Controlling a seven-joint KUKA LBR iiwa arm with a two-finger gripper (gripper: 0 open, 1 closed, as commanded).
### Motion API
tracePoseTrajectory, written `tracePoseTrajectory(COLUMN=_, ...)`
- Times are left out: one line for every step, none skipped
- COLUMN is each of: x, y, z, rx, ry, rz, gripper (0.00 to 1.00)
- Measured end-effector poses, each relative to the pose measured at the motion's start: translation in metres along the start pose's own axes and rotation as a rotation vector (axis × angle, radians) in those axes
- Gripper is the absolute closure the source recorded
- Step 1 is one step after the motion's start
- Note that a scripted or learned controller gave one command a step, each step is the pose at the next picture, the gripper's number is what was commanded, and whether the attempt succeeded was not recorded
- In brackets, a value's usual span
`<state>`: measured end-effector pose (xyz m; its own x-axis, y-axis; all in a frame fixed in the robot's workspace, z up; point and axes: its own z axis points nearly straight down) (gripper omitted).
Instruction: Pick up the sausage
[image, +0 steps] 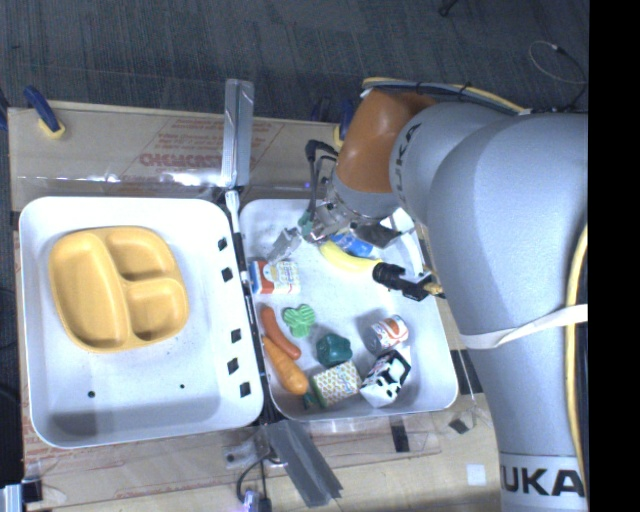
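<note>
camera view: 2 shallow white bins side by side on a cardboard-covered bench, seen from above at a slant.
left bin (40, 400): holds 1 yellow divided plate (118, 285), lying flat in the bin's left half.
right bin (442, 385): crowded with small things.
sausage (280, 333): reddish and long, lying flat close to the right bin's left wall, slanted, in the near half of the bin.
orange carrot (290, 375): just beside the sausage's near end, along the same wall; I cannot tell whether they touch.
green toy (298, 319): just right of the sausage's far end.
teal lump (334, 349): near the sausage, further right.
patterned box (336, 383): at the near wall, beside the carrot.
can (388, 331) and cow-patterned piece (386, 378): in the bin's near-right part, 1 behind the other.
small carton (279, 275): by the left wall, between the sausage and the far end.
banana (348, 258): in the far half, right of the carton.
arm (470, 200): comes in from the right over the right bin's far end.
gripper (308, 232): over the far-left part of the right bin, near the carton and the banana, well apart from the sausage.
gripper state: spread or pressed together, I cannot tell.
</note>
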<state>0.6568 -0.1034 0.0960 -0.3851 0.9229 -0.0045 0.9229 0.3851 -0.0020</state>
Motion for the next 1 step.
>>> tracePoseTrajectory(x=-0.0285, y=-0.0116, z=0.0004, rx=0.002, ry=0.014, rz=-0.049, gripper=0.00)
